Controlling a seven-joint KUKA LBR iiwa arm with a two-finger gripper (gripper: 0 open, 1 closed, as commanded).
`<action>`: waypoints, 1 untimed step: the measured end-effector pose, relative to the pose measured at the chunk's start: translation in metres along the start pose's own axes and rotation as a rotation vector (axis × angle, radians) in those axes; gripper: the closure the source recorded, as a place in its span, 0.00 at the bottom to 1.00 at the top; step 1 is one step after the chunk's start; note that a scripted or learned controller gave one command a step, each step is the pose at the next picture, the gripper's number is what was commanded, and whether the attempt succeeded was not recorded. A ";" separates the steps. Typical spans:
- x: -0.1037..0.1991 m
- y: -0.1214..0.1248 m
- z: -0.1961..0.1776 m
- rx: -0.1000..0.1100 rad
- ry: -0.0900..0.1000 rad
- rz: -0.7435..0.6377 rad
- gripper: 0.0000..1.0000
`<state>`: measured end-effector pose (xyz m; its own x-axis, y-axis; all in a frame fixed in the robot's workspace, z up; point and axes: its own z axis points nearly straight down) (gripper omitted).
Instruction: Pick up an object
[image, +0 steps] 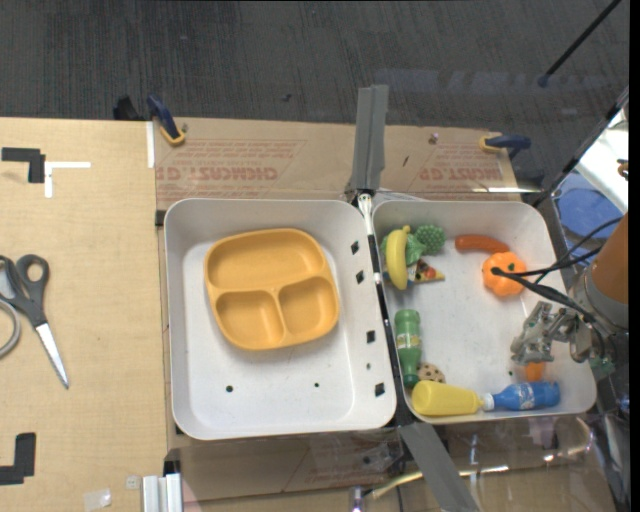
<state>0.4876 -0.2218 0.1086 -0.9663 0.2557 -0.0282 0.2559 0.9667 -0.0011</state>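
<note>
At right bin: I see my gripper (540, 338) low over the right bin (470, 330), near its right wall; if it is released or clenched I cannot tell, the metal parts are too blurred.
Nearest object: blue bottle (527, 397), lying flat at the front wall, just below the gripper.
Long axis: it runs left to right, almost along the front wall, cap end toward the yellow bottle (445, 400), which touches it.
Small orange piece: something orange (536, 370) sits between gripper and blue bottle; what it is I cannot tell.
Risk one: I judge the blue bottle is too close to the wall, so one side of the gripper may hit the rim.
Risk two: the round bottle may roll away when pushed.
Risk three: the cables (550, 275) cross over the orange fruit (503, 274) and may drag it.
</note>
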 end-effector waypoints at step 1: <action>-0.001 0.000 -0.001 0.000 -0.005 0.000 0.00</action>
<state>0.4891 -0.2219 0.1096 -0.9663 0.2555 -0.0330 0.2556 0.9668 -0.0011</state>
